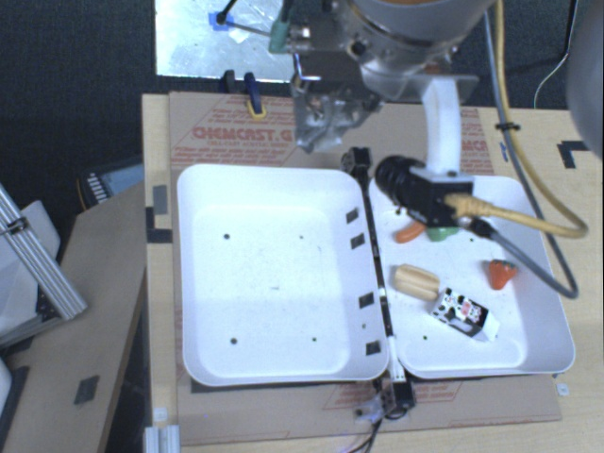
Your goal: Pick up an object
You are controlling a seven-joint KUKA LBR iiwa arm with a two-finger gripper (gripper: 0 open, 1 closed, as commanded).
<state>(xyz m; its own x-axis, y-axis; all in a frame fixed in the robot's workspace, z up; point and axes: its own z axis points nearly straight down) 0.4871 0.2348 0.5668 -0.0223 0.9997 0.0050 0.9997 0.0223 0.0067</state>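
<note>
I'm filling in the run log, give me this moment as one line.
arm: raised over bench back edge | claw: over cardboard, behind bins | right bin: wooden cylinder, black-and-white box, orange pieces | pick: not yet done

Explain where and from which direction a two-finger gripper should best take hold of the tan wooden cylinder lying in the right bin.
Probably across its middle, coming straight down from above. The wooden cylinder lies flat on its side in the right bin, so its long curved flanks give the fingers two opposing faces; the patterned card sits near one end, so mid-length looks safest.

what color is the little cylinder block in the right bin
Light tan, like bare wood. The cylinder shows best in the camera view.
</note>
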